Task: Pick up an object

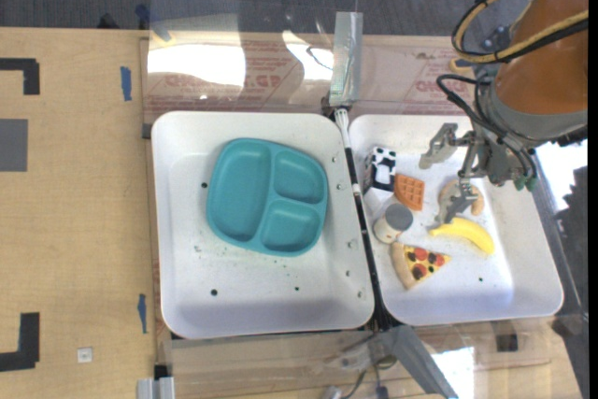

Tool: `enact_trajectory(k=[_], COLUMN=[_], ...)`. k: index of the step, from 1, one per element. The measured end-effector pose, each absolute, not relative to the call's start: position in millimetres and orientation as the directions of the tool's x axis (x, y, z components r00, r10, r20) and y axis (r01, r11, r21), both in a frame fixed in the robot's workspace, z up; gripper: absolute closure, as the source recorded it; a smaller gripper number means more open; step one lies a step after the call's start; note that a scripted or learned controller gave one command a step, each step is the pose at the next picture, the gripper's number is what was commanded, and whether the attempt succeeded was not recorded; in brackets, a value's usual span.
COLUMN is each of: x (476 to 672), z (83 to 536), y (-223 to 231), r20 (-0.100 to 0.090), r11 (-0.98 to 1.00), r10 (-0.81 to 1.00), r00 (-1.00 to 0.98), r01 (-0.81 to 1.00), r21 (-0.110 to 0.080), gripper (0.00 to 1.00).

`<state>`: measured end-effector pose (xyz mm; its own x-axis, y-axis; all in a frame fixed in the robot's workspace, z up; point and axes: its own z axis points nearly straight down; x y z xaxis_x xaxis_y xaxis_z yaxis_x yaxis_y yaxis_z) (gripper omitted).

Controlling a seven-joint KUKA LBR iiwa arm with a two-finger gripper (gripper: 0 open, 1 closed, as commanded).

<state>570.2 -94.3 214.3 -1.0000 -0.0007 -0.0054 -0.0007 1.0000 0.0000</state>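
Observation:
My gripper [450,173] hangs over the right bin [533,285], near its upper middle. It stands open, with nothing between its fingers. Just below it lies a yellow banana [464,235], and a small tan object [474,198] sits beside the lower fingertip. To the gripper's left are an orange waffle piece [408,191] and a black-and-white toy [380,168]. A grey-topped cup [396,220] and a pizza slice [418,263] lie lower left of it.
The left bin [177,276] bears a teal divided plate [267,196]. A clear plastic wall [280,61] runs behind both bins. The arm's orange band [547,42] and black cables [486,19] fill the upper right.

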Motion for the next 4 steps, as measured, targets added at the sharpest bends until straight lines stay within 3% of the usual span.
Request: enact_trajectory(k=[1, 2, 3, 4], x=[513.2, 506.6, 499.9, 502.0], z=[141.6, 95.6, 93.0, 104.7], y=[-91.1, -111.3, -104.4, -103.0], r20=[0.001, -0.01, -0.005, -0.006], r11=[0.847, 0.52, 0.162, 0.166], r10=[0.532, 0.854, 0.987, 0.986], r00=[-0.847, -0.52, -0.162, -0.166], r01=[0.532, 0.854, 0.987, 0.986], r21=[0.0, 0.017, 0.019, 0.024], gripper=[0.0, 0.0, 0.0, 1.0])
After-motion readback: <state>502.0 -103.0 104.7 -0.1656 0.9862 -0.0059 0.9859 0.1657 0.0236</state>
